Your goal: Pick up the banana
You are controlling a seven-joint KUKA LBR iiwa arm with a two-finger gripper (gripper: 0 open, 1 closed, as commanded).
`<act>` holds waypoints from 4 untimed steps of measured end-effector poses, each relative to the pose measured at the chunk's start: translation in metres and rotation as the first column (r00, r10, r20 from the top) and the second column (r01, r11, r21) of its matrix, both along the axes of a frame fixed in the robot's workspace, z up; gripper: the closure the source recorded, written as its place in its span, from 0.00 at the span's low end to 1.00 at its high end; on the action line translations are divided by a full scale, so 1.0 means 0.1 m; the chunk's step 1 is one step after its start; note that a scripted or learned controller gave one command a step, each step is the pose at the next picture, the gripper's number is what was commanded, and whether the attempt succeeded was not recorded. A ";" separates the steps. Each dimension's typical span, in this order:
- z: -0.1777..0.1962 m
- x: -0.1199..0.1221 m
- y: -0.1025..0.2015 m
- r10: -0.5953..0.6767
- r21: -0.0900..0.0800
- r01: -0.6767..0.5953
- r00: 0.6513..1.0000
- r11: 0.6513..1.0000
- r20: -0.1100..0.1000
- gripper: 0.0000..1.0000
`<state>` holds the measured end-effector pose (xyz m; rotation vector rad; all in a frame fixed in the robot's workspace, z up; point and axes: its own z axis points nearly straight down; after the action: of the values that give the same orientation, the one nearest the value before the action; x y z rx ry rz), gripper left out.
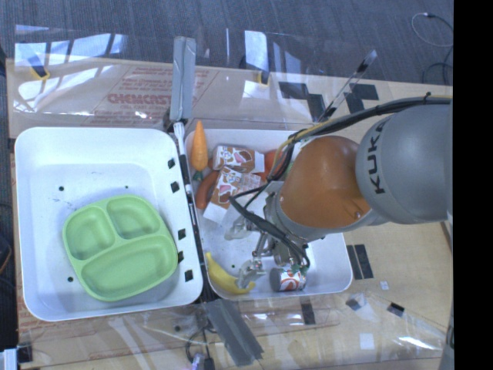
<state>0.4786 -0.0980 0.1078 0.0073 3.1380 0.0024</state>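
Note:
A yellow banana (223, 278) lies against the near left corner of the right bin (339, 272). The gripper (252, 272) hangs just right of the banana's tip, low over the bin floor, under the arm's orange band (323, 183). The arm hides much of the bin's middle.
A small red and white can (290, 280) lies right beside the gripper. At the far left of the right bin lie an orange carrot (199, 146), a reddish item (205, 189) and a printed box (235, 174). The left bin (46, 176) holds a green divided plate (119, 245).

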 end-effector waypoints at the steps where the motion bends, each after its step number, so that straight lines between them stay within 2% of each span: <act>1: -0.16 0.35 0.08 0.313 -0.001 -0.313 0.950 0.950 -0.002 0.00; 2: 0.36 1.29 -0.17 0.353 -0.003 -0.353 0.936 0.936 0.001 0.00; 3: -0.16 0.38 -0.23 0.436 0.000 -0.436 0.900 0.900 -0.004 0.00; 4: -0.06 0.39 -0.22 0.439 -0.001 -0.439 0.898 0.898 -0.002 1.00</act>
<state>0.5175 -0.1198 0.1022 -0.7004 3.0613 0.0012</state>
